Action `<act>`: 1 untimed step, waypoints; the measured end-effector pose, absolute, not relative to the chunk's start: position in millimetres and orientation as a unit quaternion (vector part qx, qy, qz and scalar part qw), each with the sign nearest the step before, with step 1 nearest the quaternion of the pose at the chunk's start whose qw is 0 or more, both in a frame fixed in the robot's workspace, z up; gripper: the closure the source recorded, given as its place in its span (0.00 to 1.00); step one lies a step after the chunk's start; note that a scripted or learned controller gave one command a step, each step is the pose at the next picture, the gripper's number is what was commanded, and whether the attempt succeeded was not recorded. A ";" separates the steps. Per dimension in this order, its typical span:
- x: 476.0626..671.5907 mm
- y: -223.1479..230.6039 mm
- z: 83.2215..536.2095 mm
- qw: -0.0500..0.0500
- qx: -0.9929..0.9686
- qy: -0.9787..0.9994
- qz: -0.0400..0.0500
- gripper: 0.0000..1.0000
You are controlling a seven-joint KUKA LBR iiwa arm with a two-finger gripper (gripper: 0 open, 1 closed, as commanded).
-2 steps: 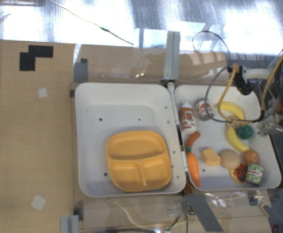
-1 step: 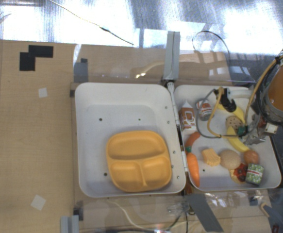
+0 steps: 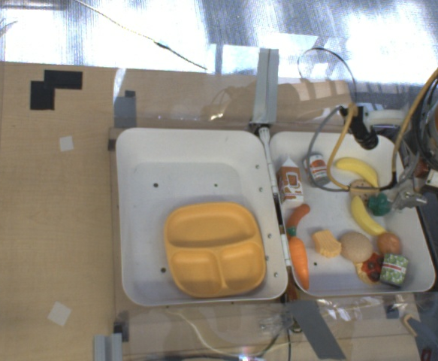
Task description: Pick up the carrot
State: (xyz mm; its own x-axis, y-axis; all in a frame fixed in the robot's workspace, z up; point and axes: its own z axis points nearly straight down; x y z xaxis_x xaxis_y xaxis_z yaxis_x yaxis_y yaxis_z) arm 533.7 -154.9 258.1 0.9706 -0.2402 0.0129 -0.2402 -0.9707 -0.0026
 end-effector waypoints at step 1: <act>519.9 -205.8 145.8 0.003 -0.994 0.107 0.002 1.00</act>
